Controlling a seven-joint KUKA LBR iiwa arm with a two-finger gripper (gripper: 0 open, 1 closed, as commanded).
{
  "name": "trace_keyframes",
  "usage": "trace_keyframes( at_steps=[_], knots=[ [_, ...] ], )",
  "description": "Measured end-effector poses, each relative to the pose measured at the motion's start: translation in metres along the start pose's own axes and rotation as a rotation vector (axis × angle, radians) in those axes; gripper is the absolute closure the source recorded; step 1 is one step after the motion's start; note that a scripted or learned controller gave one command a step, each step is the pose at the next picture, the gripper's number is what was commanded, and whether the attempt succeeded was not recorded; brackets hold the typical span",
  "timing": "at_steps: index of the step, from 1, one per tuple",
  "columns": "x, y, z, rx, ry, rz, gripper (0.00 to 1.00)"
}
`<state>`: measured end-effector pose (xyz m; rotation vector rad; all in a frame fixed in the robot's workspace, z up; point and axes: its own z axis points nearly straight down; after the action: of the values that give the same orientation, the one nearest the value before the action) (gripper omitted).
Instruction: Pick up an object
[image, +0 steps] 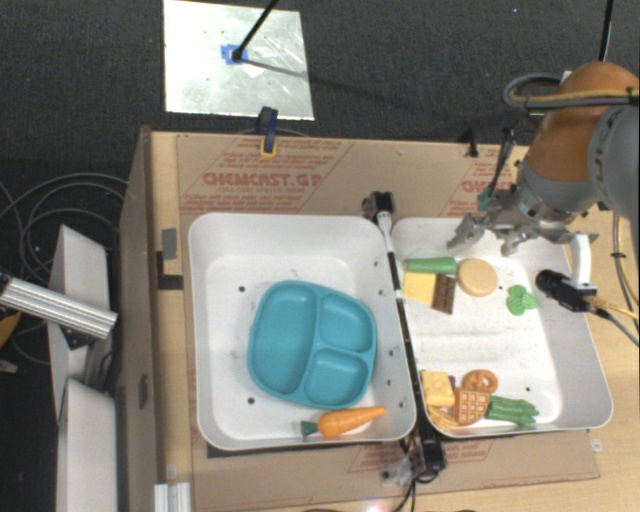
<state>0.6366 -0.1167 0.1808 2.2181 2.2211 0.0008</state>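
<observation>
- Where my arm (585, 130) reaches in from the right, its upper part is cut off by the frame edge, and its grey bulk hides the far right corner of the right bin (590, 395).
- My fingers (490, 230) are spread apart with nothing between them, above the far edge of the right bin, just beyond the green pod (430, 265) and the round tan piece (478, 277).
- Hard to make out: a small green lump (519, 299) near the tan piece, and a black fitting (560, 288) at the bin's right rim.
- A black clamp (380, 208) sits at the far end of the seam where the two bins meet.
- Right bin, far half: the green pod, the round tan piece, a yellow wedge (420, 290) and a brown block (445, 295) touching it.
- Right bin, near edge: a yellow piece (437, 385), a pretzel (481, 380), a waffle (470, 406) and a green vegetable (512, 408), clustered together.
- Left bin (225, 250): a blue divided plate (312, 342) and, at the near wall, a carrot (345, 421).
- Both bins rest on the cardboard-covered tabletop (300, 170).
</observation>
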Motion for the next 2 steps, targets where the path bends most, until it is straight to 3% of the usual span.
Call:
trace_keyframes(
  at_steps=[1,2],
  knots=[
    [0.027,0.025,0.06,0.002,0.001,-0.006,0.0],
    [0.032,0.001,0.097,0.002,0.001,0.0,0.0]
  ],
)
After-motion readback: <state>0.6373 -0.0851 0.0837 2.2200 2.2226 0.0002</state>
